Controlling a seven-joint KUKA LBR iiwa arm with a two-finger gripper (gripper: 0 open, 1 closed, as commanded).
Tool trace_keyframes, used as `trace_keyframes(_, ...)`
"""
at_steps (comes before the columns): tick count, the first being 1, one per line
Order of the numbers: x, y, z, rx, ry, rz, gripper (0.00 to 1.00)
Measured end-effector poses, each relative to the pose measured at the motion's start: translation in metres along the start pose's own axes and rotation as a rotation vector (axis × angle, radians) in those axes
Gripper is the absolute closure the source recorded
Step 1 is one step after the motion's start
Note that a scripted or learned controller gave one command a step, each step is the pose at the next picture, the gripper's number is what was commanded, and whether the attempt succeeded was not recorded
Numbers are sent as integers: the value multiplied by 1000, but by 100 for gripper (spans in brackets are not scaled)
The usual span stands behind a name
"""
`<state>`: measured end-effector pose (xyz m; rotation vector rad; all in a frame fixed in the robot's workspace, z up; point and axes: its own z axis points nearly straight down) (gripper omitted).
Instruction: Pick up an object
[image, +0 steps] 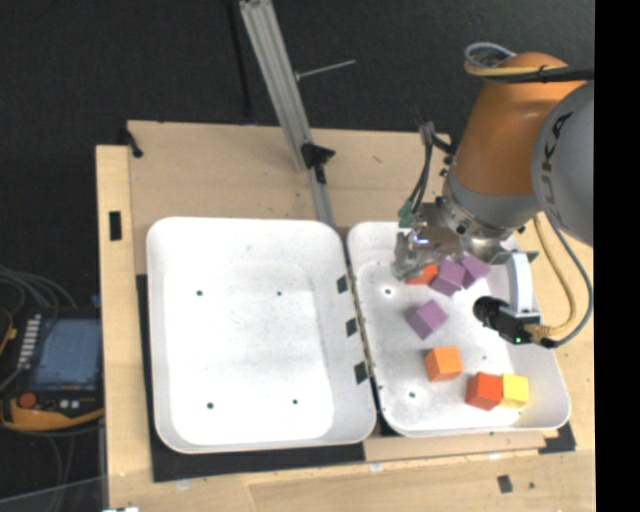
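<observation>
The right white bin (400, 400) holds several small blocks. A purple block (427, 318) lies near its middle, an orange block (443, 363) sits in front of it, and a red block (484, 390) touches a yellow block (516, 389) at the front right. At the bin's back, my gripper (412, 262) reaches down beside two more purple blocks (458, 274) and a small orange piece (428, 273). The orange piece sits right at the gripper's tip, partly hidden by it.
The left white bin (245, 330) lies beside the right one, with black clips (352, 325) along the shared edge. A slanted metal pole (285, 100) rises from behind the bins. A grey cable and black connector (505, 315) hang over the right bin's right side.
</observation>
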<state>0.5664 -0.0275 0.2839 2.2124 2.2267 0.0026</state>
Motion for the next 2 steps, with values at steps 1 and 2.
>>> trace_keyframes(1, 52, 22, 0, 0, 1, 0, 100)
trace_keyframes(2, 99, 49, 11, 1, 0, 0, 100)
